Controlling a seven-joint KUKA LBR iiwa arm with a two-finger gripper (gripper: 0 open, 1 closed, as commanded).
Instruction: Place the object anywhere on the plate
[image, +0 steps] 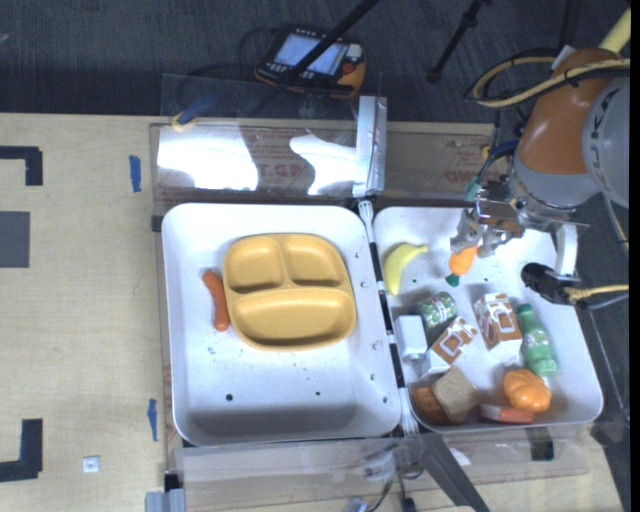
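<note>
Orange carrot toy (461, 261) pinched in my claw (472, 247), lifted over the right bin (590, 380) toward its 12 o'clock edge. Transport step in hand. Yellow divided plate (289, 289) sits in the left bin (190, 300), at my 9 o'clock. Next: carry across the divider, lower, release.

The arm (585, 120) runs off the top right corner. The small orange thing (462, 261) at the gripper (478, 240) may be a carrot; too small to tell. Bread (455, 393) half covers something orange (428, 402).
</note>
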